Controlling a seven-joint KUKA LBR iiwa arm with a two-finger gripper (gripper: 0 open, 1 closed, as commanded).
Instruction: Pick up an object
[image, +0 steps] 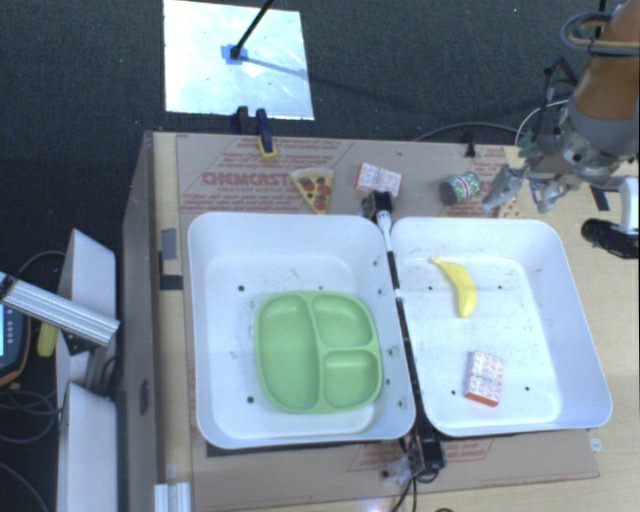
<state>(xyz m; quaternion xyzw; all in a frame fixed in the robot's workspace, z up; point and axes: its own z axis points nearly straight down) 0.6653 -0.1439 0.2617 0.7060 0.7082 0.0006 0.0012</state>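
Tool (524, 190): seen in the upper right of the frame, above the far rim of the right bin; its two fingers are spread apart and nothing is held between them.
Arm (603, 90): grey with an orange band, entering from the upper right corner of the frame, wrist pointed down and to the left.
Banana (458, 284): yellow, lying in the upper left part of the right bin, below and to the left of the tool, well apart from it.
Boxed item (484, 377): a small white and red patterned packet lying in the lower middle of the right bin, further below the tool than the banana.
Right bin (570, 300): white and shallow, placed right of centre in the frame.
Left bin (220, 300): white, touching the right bin along the middle seam.
Green plate (318, 350): a divided green tray lying in the lower right part of the left bin.
Small can (462, 186): lying on the tabletop just left of the tool, outside the bins.
Pizza slice toy (314, 187): lying on the tabletop above the left bin.
White packet (378, 179): lying on the tabletop near the top of the seam.
Tabletop (240, 175): brown cardboard sheet with red print, carrying both bins.
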